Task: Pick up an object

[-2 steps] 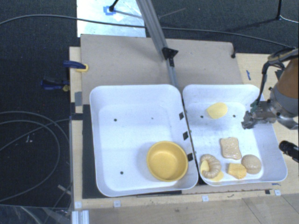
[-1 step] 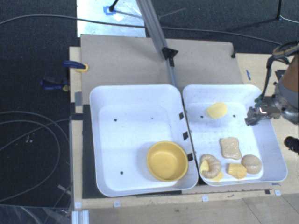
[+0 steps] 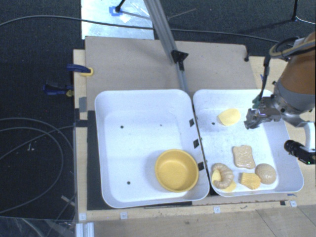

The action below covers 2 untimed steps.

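Camera view: right bin (image 3: 291, 179) taken as landmark. Along its near edge a croissant (image 3: 222, 176), a cheese wedge (image 3: 251, 180) and a round bun (image 3: 266, 173) are lined up; a bread slice (image 3: 244, 156) is seen just behind them. A yellow bowl (image 3: 177, 169) is placed in the left bin (image 3: 113, 147) beside it. Farther back a yellow chip (image 3: 229, 116) is seen, with the gripper (image 3: 253, 118) just right of it; nothing is held, finger opening cannot be told.
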Tool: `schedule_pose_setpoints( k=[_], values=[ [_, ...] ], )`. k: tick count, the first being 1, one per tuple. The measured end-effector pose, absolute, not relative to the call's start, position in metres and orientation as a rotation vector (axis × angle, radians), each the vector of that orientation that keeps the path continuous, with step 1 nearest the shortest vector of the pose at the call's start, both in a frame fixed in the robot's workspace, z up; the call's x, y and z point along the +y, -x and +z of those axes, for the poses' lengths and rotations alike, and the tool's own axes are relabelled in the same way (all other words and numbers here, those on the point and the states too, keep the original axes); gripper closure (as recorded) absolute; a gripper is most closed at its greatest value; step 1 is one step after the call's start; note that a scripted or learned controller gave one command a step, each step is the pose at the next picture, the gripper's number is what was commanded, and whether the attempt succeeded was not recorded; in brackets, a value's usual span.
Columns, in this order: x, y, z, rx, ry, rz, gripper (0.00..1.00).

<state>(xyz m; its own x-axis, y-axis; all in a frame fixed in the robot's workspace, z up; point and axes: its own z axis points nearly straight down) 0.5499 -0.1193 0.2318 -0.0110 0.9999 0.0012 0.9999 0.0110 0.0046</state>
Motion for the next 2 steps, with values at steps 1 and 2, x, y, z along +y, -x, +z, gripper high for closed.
schedule_pose_setpoints(
  k=[1, 2],
  values=[
    [-0.069, -0.564, 0.242, 2.233, -2.208, 0.005, 1.0],
    [-0.022, -0.572, 0.232, 2.232, -2.21, 0.003, 1.0]
  ],
)
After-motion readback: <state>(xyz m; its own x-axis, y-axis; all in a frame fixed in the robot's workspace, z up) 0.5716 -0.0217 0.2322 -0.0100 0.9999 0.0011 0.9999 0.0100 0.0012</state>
